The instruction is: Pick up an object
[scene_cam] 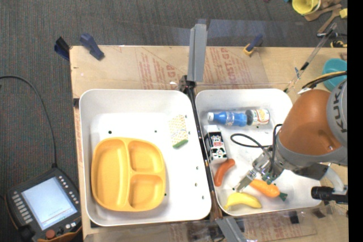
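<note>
In the right bin (283, 100) lie a plastic bottle with a blue label (238, 118), a small black-and-white carton (215, 146), an orange-red sausage (224, 172), a yellow banana (243, 200) and an orange carrot (265, 188). My gripper (253, 177) hangs low over the front of this bin, just above the carrot's left end and right of the sausage. A black cable loop (248, 139) lies behind it. The left bin (136, 100) holds a yellow divided plate (129, 174) and a small patterned packet with a green tip (178, 131).
The orange wrist band and grey arm (311, 126) cover the right bin's right side. A grey upright post (198, 55) stands behind the bins' divide. Toy blocks and a yellow cup (305, 2) lie on the far floor. A teach pendant (42, 202) sits at lower left.
</note>
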Tool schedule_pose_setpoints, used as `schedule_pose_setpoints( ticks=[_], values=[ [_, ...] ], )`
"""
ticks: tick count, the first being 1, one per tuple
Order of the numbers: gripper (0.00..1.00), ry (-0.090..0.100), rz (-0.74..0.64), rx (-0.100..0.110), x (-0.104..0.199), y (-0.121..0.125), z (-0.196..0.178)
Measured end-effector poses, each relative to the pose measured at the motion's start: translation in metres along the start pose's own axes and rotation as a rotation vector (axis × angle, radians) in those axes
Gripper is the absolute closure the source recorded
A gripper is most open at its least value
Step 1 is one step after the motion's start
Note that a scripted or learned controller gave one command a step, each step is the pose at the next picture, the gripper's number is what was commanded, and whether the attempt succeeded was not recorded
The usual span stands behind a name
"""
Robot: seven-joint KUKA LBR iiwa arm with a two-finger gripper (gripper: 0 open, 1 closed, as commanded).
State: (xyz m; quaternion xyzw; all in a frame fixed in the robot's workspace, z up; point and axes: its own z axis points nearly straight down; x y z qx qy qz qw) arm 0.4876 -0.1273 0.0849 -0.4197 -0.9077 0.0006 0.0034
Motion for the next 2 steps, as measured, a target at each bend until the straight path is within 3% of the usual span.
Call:
schedule_pose_setpoints(
  ticks=[1,2],
  values=[
    [1.0,0.003,0.007,0.002,-0.001,-0.001,-0.007],
    [1.0,-0.003,0.078,-0.001,-0.007,0.062,-0.076]
  ],
)
